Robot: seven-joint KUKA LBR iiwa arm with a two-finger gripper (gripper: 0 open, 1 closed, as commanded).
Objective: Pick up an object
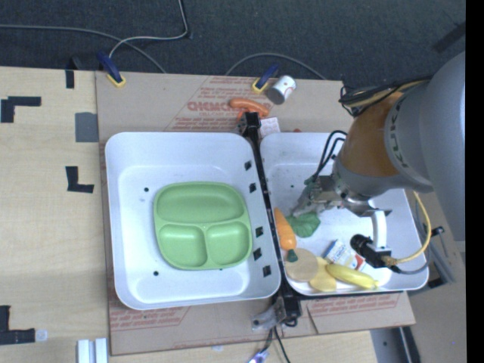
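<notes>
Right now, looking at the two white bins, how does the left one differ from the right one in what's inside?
The left bin holds one large thing, a green divided tray lying flat near its middle. The right bin holds several small items crowded toward its near side: an orange carrot-like piece, a green lump, a yellow banana and a tan disc. The gripper reaches into the right bin, not the left. Both are shallow, white and set side by side.

Right bin holds a lumpy dark green soft object (306, 224) near its middle, a glossy orange carrot-shaped piece (285, 231) against the left wall, a flat round tan disc (302, 265), and a yellow banana (349, 276) lying along the front wall.
</notes>
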